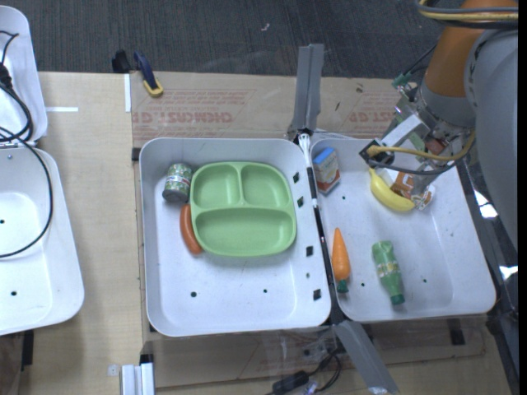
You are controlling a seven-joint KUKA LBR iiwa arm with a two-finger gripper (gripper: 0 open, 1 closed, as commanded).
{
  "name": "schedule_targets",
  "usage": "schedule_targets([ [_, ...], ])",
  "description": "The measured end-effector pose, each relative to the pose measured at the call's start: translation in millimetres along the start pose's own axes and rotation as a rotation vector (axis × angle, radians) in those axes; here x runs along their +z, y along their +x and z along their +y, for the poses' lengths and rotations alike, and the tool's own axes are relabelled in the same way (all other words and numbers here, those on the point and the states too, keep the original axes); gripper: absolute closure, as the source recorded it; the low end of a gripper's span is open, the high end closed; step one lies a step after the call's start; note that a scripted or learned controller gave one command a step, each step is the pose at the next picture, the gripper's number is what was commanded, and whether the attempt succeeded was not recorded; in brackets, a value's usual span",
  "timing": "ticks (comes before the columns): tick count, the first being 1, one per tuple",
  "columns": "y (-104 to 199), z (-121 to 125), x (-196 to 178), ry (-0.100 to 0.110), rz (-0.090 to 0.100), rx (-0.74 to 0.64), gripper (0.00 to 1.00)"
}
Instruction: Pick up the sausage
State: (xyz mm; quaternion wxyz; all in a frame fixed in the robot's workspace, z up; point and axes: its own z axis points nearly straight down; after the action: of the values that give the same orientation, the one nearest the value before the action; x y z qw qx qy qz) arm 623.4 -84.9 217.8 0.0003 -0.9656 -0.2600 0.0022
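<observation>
The sausage [190,229] is a short reddish-orange link in the left bin [165,303]. It lies lengthwise against the left rim of the green divided plate [243,208], just below a small can [176,182]. My gripper [405,181] hangs over the back of the right bin [461,286], directly above a yellow banana [389,194]. It is far to the right of the sausage, with the bins' shared wall between them. The wrist and cables hide the tip of the gripper.
The right bin also holds an orange carrot [339,257] by its left wall, a green bottle [389,273] and a small blue-topped container [326,168]. A grey post [310,85] rises behind the bins' divider. White trays [33,245] sit at the far left.
</observation>
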Motion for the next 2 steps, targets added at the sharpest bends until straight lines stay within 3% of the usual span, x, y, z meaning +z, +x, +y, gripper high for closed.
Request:
schedule_targets([
  [1, 1, -76, 28, 0.001, -0.001, 0.055, 0.00],
  [2, 33, -90, 28, -0.001, 0.000, 0.112, 0.00],
])
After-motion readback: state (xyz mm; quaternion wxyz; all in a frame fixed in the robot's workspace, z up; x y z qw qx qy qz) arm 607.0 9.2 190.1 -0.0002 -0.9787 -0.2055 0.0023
